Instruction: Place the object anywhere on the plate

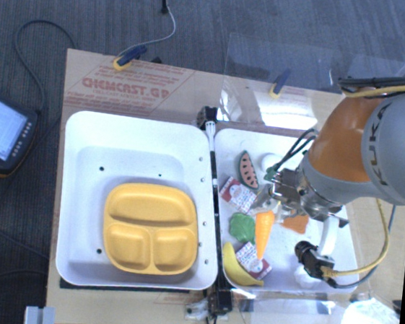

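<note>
carrot: the orange cone-shaped toy carrot (262, 233) sits in the right white plastic bin (338, 282), among other toy food.
fingers: the gripper (275, 195) hovers just above it; can't tell how wide.
plate: the yellow three-compartment plastic plate (151, 228) waits in the left white bin (87, 152).
tip: I'd grab mid-carrot, lift clear of the divider, then drop anywhere on it.

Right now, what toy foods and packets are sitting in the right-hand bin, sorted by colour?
Orange: 2, carrot and a small wedge
Yellow: 1, banana
Green: 1, leafy piece
Red: 3, watermelon slice, two packets
Total: 7
</note>
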{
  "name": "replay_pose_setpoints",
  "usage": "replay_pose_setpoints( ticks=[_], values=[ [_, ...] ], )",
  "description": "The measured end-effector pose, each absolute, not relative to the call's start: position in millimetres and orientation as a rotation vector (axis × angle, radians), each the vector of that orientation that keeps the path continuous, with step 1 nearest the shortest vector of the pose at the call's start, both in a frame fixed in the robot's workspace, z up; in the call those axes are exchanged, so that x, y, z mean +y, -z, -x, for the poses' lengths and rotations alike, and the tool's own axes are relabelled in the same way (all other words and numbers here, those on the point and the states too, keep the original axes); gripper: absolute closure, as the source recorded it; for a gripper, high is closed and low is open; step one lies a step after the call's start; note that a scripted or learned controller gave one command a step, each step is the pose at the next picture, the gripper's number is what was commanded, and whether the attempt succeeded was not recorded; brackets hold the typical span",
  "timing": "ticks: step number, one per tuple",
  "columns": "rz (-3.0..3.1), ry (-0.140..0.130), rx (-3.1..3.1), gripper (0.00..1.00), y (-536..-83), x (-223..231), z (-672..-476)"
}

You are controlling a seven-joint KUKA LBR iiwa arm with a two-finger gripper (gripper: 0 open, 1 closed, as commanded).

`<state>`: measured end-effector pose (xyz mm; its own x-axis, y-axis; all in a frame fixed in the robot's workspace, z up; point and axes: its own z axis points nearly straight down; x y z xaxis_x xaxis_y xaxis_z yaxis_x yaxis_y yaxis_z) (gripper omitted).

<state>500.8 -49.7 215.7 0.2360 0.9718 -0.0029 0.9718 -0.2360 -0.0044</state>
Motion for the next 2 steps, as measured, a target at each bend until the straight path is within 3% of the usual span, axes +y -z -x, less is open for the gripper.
replay_pose_setpoints(
  ticks=[1, 2],
  values=[
    [2.482, 0.003, -1.923, 1.0, -306.3, 100.2, -553.9],
    [2.491, -0.01, -1.914, 0.0, -304.2, 94.8, -553.5]
  ],
)
